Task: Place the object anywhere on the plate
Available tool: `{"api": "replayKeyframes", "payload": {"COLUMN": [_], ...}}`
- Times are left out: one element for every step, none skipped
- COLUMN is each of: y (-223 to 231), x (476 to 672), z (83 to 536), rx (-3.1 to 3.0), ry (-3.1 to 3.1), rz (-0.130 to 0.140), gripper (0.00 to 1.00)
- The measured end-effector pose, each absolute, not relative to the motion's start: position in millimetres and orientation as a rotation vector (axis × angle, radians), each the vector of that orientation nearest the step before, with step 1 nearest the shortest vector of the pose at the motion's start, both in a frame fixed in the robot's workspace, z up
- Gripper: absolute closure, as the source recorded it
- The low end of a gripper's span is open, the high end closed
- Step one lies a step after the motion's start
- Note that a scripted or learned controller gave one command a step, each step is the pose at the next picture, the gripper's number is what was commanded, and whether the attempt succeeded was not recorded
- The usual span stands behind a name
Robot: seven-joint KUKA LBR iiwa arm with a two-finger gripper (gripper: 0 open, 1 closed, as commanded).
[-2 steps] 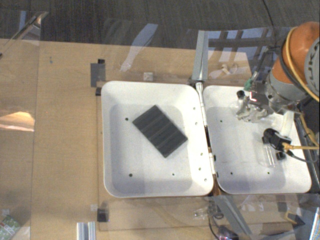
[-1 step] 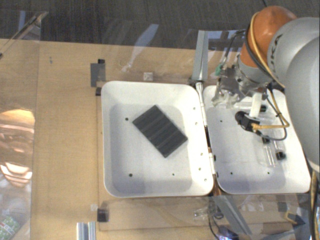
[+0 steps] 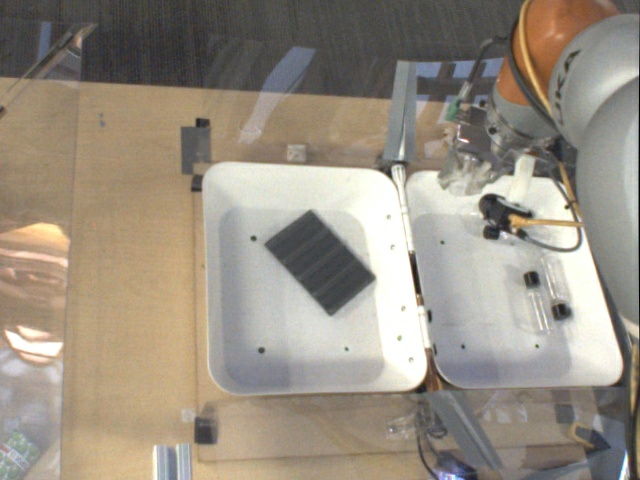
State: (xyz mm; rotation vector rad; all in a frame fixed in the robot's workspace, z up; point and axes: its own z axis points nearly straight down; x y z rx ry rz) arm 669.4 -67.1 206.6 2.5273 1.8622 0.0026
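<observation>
You can't tell the gripper (image 3: 468,173) state at the right bin (image 3: 600,368) rim — the clear object (image 3: 545,298) lies apart from the dark plate (image 3: 320,262), so a glancing grasp may slip.

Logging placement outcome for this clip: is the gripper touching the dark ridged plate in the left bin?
Apart. The camera view shows the gripper over the right bin's far corner, while the dark ridged plate lies alone in the left bin.
</observation>
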Motion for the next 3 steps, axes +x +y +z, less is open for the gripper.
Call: {"api": "replayKeyframes", "payload": {"y": [-64,-34,-18], "x": [669.6,669.5,669.5], "z": [260,289,258], "rx": [2.568,2.457,2.177], "ry": [1.804,1.952,2.262], "rz": [0.005,0.003,0.004], "gripper": [1.0,1.0,1.0]}}
